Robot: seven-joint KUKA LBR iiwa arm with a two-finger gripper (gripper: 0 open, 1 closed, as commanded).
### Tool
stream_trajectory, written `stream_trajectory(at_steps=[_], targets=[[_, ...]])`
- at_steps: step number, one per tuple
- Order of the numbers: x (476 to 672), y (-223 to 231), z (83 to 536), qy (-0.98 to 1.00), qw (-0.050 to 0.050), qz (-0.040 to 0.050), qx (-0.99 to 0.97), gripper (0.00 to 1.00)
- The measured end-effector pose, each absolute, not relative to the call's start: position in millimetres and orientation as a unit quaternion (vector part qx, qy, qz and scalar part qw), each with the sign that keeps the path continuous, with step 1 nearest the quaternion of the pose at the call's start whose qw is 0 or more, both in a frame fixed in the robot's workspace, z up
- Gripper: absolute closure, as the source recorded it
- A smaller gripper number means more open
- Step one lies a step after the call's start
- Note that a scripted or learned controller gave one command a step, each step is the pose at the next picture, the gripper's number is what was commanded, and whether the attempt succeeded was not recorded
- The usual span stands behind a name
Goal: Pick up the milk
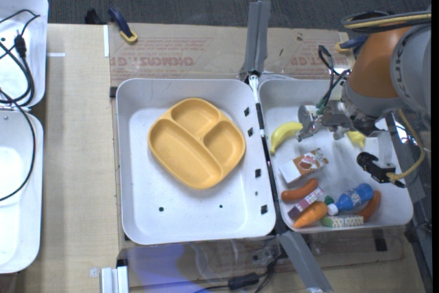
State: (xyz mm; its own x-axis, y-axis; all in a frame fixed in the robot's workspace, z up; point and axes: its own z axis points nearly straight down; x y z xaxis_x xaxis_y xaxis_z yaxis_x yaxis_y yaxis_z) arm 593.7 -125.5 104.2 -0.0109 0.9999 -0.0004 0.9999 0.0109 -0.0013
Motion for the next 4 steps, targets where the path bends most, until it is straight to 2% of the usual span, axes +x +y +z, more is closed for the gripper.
stream_trajectory(at_steps=[1, 2, 3, 4], targets=[[557.5, -102.7, 89.8, -0.729, 0.002, 0.0014, -0.684, 0.0], [557.9, -103.6, 97.9, -0.728, 0.002, 0.0013, -0.686, 1.0], [557.6, -103.7, 97.6, -0.728, 0.002, 0.0018, -0.685, 0.0], [554.5, -156.1, 89.9, -0.712, 0.001, 0.0013, -0.702, 0.0]])
